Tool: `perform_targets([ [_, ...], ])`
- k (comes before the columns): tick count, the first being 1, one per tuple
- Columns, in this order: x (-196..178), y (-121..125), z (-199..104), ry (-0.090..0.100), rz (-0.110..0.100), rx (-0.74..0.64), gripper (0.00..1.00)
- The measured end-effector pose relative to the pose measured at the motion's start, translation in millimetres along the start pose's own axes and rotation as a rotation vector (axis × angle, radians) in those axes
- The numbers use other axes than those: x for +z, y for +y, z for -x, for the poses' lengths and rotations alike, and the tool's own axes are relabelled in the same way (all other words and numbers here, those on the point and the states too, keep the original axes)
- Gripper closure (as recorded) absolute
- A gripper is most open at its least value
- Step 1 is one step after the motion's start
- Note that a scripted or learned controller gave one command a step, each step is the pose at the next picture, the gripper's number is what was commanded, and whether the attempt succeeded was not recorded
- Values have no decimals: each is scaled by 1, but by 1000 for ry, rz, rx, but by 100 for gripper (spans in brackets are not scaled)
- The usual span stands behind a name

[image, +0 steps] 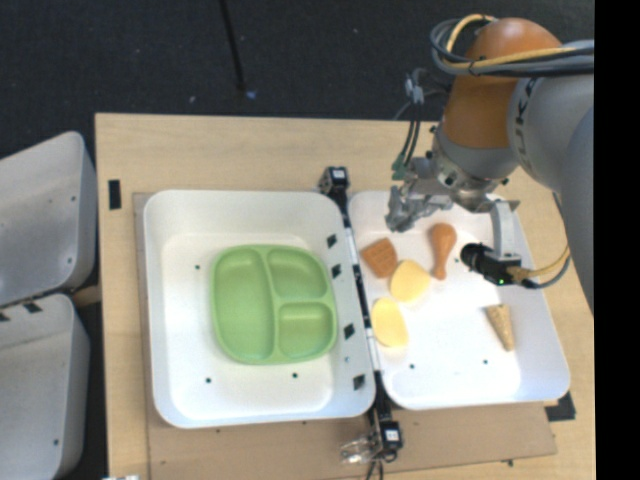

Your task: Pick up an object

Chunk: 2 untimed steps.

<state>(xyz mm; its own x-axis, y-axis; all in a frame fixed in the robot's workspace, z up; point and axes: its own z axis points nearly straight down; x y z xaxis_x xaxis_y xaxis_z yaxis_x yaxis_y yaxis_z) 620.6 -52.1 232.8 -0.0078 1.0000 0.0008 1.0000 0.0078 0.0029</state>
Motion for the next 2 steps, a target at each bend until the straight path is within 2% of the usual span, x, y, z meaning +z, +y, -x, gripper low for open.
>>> perform_targets([
  [1,-12,11,-47,0,0,1,100],
  [2,-8,11,-108,0,-1,1,100],
])
